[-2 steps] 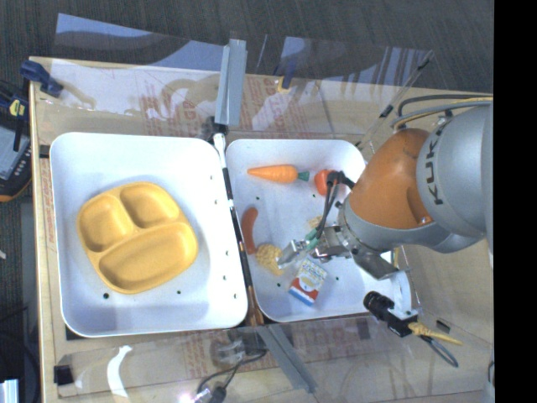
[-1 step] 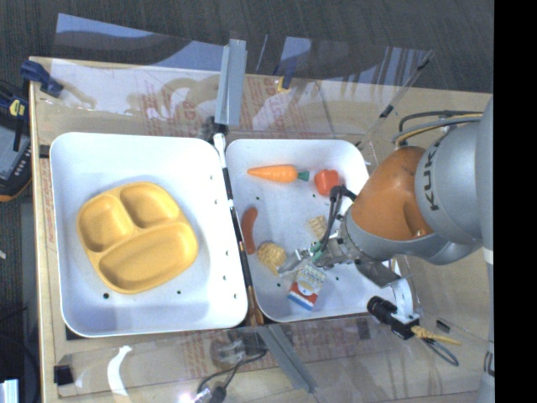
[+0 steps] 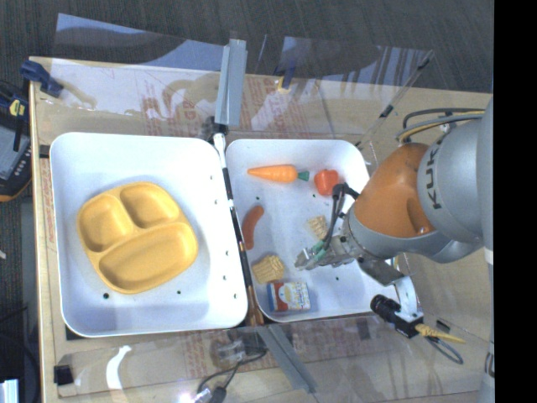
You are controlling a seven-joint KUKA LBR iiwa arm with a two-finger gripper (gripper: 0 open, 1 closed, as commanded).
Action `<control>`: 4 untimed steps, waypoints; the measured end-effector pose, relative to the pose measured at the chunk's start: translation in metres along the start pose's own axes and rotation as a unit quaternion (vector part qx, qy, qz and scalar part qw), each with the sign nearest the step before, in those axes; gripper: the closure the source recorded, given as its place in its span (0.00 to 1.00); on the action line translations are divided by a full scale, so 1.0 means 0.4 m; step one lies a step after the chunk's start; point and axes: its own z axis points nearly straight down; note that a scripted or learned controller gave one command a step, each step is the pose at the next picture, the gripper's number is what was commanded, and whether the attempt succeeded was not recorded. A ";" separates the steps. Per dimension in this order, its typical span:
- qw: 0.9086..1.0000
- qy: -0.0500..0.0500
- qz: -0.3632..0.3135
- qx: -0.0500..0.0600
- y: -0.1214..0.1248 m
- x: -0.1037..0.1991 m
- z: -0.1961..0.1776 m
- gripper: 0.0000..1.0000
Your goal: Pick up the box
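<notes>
**Arm Hanging Over the Right Bin, Box Sitting Untouched at the Near Edge**

Camera view: we are looking down on the counter (image 3: pixel 126 99) with its 2 white bins lying side by side. The left bin (image 3: pixel 67 166) is carrying a yellow sectioned plate (image 3: pixel 137 236) with 3 compartments, sitting a little left of the bin's centre.

Over in the right bin (image 3: pixel 289 154), things are busier. An orange carrot (image 3: pixel 273 173) is lying across the far end, with a red tomato-like piece (image 3: pixel 326 180) just beside its green tip. A reddish-brown sausage (image 3: pixel 251 224) is lying along the left wall. Nearer the front, a tan waffle-like piece (image 3: pixel 268 268) is sitting just above the box (image 3: pixel 289 295), and the box itself, blue and red with a pale picture on its face, is resting flat on the bin floor close to the near wall.

The grey arm with its orange band (image 3: pixel 394 208) is reaching in from the right, and the gripper (image 3: pixel 315 257) is hanging low over the middle of the right bin, to the right of the waffle-like piece and up and right of the box, apart from it. Nothing is showing between the fingers; whether they are apart or together, I cannot tell, because the metalwork is blurring into a small tan piece (image 3: pixel 316 225) and a greenish bit just beside it.
</notes>
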 end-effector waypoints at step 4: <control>1.000 0.002 -0.004 0.005 0.011 0.108 -0.015 0.00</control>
